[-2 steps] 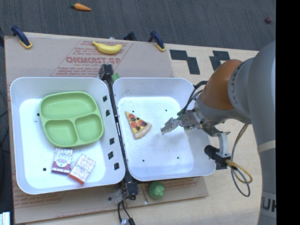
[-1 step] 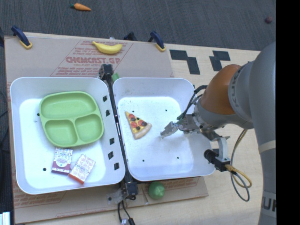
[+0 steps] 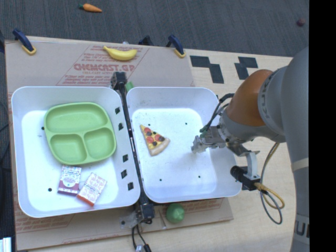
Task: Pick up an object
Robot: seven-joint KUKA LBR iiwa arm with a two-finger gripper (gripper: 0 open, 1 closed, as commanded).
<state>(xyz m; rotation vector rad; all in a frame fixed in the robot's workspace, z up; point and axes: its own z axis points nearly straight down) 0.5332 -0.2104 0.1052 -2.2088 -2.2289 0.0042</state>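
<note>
A toy pizza slice (image 3: 153, 139) lies flat in the left part of the right bin (image 3: 178, 185). My gripper (image 3: 200, 144) hangs over the right side of that same bin, about ninety pixels to the right of the slice and apart from it. Nothing shows between its fingers. The grey arm with its orange band (image 3: 251, 98) comes in from the right over the bin's rim.
The left bin (image 3: 26, 193) holds a green divided plate (image 3: 80, 131) and two small packets (image 3: 70, 179) (image 3: 92, 188). A toy banana (image 3: 121, 52) lies on the cardboard behind the bins, a green ball (image 3: 175, 212) in front, a toy carrot (image 3: 91, 7) on the floor.
</note>
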